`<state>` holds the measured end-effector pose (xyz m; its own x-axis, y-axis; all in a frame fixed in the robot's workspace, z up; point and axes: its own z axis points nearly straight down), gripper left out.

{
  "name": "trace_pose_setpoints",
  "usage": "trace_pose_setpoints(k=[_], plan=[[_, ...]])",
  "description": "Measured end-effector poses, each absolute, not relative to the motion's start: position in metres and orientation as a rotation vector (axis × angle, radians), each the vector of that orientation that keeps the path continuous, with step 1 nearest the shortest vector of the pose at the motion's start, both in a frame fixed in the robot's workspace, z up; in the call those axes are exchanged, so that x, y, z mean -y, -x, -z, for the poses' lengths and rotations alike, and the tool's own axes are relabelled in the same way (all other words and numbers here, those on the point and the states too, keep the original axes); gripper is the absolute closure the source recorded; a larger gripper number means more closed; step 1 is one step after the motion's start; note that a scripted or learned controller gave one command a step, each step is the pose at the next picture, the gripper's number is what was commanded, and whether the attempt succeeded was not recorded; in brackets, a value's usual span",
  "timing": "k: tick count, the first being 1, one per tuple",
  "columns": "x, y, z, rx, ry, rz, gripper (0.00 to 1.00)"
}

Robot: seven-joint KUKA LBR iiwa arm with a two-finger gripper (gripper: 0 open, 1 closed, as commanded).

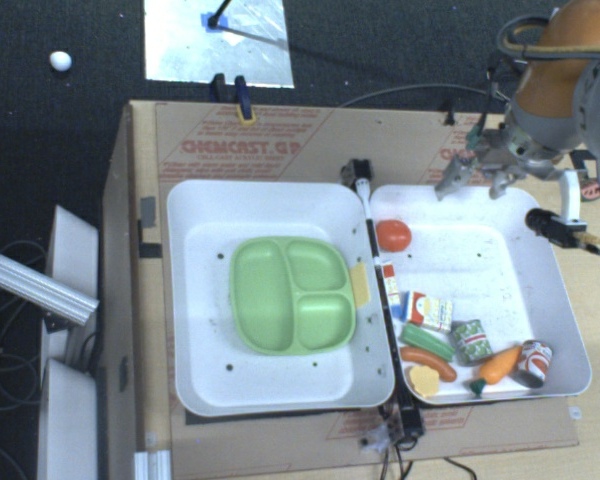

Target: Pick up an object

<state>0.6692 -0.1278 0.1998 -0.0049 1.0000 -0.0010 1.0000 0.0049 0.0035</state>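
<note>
Nothing is picked up yet; the grey two-finger gripper [477, 180] hangs above the far rim of the shallow white right-hand bin [555, 268], its fingers spread apart with nothing between them; the whole grasp remains. The candidates lie inside that bin: a round red tomato-like toy [393, 235] at its left wall, an orange carrot-shaped toy [499, 364] near its front rim. The small packets beside the carrot are too blurred to identify.
</note>
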Motion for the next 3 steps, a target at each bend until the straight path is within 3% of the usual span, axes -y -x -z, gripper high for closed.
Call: trace_pose_setpoints(k=[1,2,3], plan=[[0.165,-0.667,-0.085,-2.224,-2.220,0.002,0.00],[0.132,-0.669,-0.085,-2.226,-2.215,-0.003,0.00],[0.133,-0.670,-0.096,-2.226,-2.210,-0.004,1.00]])
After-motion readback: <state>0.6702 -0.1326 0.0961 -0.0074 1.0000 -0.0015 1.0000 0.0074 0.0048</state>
